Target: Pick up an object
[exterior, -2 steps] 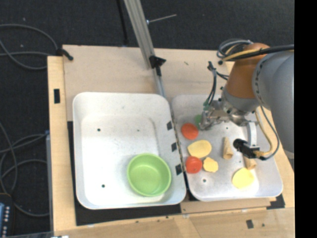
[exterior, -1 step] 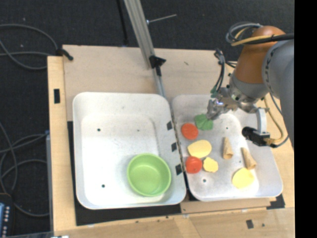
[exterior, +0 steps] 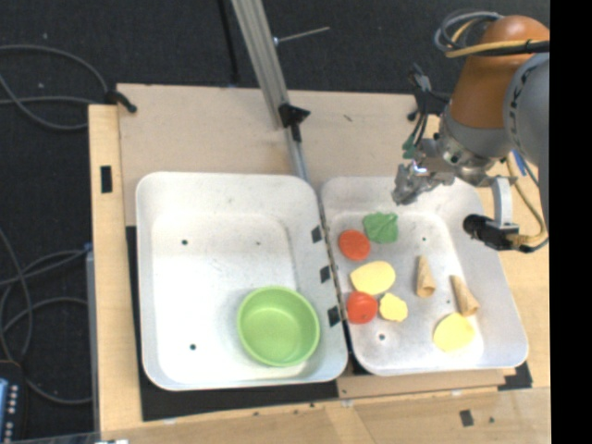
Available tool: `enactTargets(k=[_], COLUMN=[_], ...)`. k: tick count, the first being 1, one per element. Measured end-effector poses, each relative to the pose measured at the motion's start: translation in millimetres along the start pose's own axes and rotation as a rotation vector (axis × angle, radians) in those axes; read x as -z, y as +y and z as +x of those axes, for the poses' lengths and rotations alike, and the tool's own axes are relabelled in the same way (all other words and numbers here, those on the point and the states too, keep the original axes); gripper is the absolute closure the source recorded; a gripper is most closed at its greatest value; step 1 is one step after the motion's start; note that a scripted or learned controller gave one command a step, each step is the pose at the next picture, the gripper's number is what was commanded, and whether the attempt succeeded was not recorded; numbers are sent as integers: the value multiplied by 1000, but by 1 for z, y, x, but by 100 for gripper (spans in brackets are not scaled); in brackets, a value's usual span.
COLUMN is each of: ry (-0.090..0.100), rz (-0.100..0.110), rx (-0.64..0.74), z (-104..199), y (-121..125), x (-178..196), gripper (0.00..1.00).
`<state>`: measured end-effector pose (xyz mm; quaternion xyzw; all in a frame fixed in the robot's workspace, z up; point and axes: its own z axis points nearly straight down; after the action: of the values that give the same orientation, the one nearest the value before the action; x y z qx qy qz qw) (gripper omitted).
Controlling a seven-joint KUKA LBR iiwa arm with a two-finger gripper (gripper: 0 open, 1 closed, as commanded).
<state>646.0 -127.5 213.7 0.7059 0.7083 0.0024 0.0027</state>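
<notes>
Several small toy foods lie in my right white bin (exterior: pixel 504 326). The grey two-finger gripper (exterior: pixel 407 189) hangs near the green leafy plastic piece (exterior: pixel 381 228); whether it's open I cannot tell. It looks light, stiff; I'd pinch across its edges.

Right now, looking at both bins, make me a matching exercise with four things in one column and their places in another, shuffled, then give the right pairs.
Things:
1. bowl
2. green leaf
3. claw
4. yellow round

Places:
A. over the far edge of the right bin
B. near end of the left bin
C. near right corner of the right bin
D. far part of the right bin, just beneath the claw

Pairs: 1-B, 2-D, 3-A, 4-C
</notes>
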Motion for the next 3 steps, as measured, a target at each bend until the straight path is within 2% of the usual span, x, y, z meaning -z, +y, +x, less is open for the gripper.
enactTargets(k=[1, 2, 3], ry=[-1, 1, 0], rz=[0, 6, 8], rx=[0, 3, 2], z=[-1, 43, 93], y=[2, -12, -26], x=[53, 58, 42], gripper=[100, 100, 100])
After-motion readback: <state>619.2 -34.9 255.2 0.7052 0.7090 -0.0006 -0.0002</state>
